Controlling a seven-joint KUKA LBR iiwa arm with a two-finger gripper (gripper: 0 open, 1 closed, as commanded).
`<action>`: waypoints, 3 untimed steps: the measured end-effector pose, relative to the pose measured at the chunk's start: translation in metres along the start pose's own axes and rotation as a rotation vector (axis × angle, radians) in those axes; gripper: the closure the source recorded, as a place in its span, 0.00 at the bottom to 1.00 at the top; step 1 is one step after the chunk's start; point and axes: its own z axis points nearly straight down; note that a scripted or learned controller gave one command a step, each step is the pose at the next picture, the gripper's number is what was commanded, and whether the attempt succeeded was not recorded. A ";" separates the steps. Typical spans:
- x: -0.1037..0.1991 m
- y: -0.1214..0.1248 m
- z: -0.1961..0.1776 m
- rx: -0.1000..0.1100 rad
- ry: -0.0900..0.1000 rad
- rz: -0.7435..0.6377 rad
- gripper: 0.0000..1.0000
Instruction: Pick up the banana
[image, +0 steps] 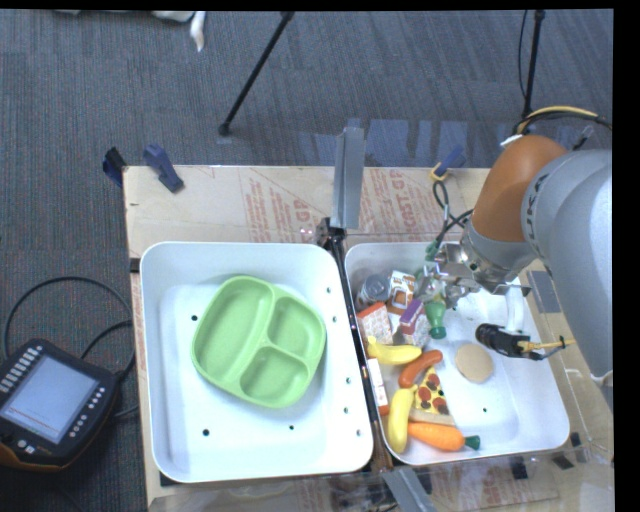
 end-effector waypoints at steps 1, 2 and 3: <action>0.007 -0.084 -0.001 -0.005 0.001 -0.043 1.00; -0.030 -0.124 0.000 -0.005 0.000 -0.265 1.00; 0.011 -0.133 -0.001 -0.010 -0.002 -0.678 1.00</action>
